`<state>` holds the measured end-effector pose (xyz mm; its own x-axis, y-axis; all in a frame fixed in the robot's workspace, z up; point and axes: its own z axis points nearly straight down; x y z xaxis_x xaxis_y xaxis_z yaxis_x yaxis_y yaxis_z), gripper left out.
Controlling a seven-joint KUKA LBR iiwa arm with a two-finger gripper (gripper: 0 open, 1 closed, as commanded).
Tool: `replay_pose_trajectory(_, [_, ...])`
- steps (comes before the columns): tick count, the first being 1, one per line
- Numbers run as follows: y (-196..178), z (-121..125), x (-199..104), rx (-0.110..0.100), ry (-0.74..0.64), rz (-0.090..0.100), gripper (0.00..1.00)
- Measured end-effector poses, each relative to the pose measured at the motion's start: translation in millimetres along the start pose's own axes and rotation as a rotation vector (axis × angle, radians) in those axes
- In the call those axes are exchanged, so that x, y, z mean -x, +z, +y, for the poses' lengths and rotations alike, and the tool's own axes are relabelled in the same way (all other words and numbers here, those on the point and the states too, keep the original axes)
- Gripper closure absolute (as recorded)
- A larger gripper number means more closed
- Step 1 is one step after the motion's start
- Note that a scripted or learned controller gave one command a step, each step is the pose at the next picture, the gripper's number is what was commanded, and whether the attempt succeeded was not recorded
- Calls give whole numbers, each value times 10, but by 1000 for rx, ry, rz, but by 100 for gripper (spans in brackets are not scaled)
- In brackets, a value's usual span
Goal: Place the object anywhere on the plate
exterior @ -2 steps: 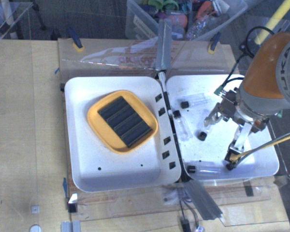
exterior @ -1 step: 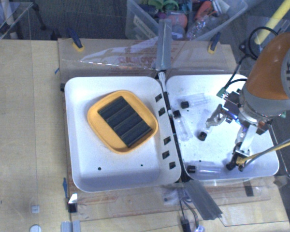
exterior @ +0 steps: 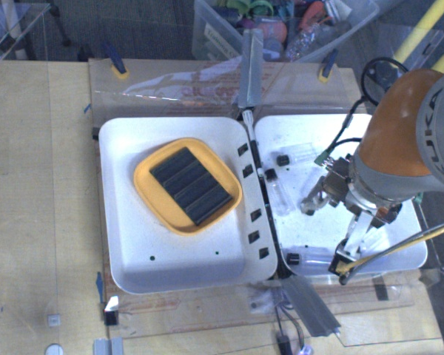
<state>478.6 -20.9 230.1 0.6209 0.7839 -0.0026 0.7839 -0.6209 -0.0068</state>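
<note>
1. Pale wooden desk (exterior: 37, 198) is carrying two shallow white bins side by side, and a clear tub of bright toys (exterior: 281, 6) is sitting at the far edge behind them.
2. A yellow plate (exterior: 142, 183) is lying in the left bin (exterior: 170, 261), turned at a slant to the bin's walls.
3. A black ribbed slab (exterior: 191, 186), which I am taking to be the task's thing, is lying flat on the plate, covering most of its middle and staying inside the rim.
4. The arm (exterior: 407, 132) is reaching in from the right and hanging over the right bin (exterior: 311, 132), with the hand (exterior: 317, 197) sitting well apart from the plate and the slab.
5. Whether the hand is released or clenched, I cannot tell; nothing is showing in its grip.
6. A few small black bits (exterior: 283, 159) are lying in the right bin near the divider.
7. The slab is looking stiff, flat and probably light, so it should be lifting without bending or sagging.
8. Its low profile is making it awkward: the top is offering nothing to pinch, so the best hold would be across the narrow width, on the two long edges near the middle.
9. The plate's raised rim may be crowding those edges, and the smooth ridges could be letting it slip.
10. Judging by how things lie, the placing is looking done.
</note>
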Motion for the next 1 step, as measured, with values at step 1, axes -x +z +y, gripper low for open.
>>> replay_pose_trajectory(1, [13, -96, -126, 1, 43, 1, 0])
